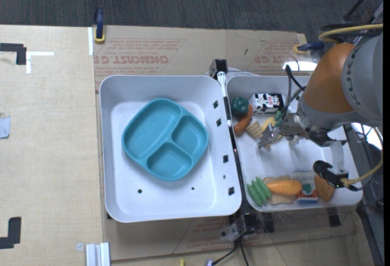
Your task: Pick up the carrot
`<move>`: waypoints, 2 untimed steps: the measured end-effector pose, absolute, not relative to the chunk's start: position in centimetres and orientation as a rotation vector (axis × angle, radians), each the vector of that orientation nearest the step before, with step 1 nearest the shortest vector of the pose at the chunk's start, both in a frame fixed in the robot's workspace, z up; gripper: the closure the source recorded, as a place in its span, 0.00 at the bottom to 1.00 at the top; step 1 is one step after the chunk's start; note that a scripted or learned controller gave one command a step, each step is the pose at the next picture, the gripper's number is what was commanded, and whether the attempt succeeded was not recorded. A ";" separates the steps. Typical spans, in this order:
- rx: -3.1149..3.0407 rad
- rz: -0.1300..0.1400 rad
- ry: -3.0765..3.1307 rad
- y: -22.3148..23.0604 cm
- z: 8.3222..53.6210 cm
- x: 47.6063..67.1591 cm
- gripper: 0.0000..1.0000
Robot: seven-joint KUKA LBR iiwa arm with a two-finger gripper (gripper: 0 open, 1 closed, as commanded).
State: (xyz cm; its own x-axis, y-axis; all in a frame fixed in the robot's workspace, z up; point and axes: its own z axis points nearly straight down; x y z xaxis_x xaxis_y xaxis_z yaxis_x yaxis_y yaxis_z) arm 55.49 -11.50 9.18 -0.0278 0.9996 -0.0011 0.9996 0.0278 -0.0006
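Beside the carrot (284,186) — green leafy toy (259,191), touching

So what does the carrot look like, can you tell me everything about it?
The carrot is a toy, orange and smooth like plastic, with a bunch of green leaves at its left end. It lies flat on its side near the front wall of the right bin, its leaves pointing left toward the bin's left wall. Its right end sits beside a few small, mixed-coloured things that are too small to name. The claw is farther back in the bin, apart from the carrot and not touching it.
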 end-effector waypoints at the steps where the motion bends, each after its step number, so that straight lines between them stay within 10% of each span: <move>1: 1.908 0.002 2.490 -14.4 9.3 47.9 0.00; 2: 1.988 0.000 2.427 -9.9 9.2 47.9 0.00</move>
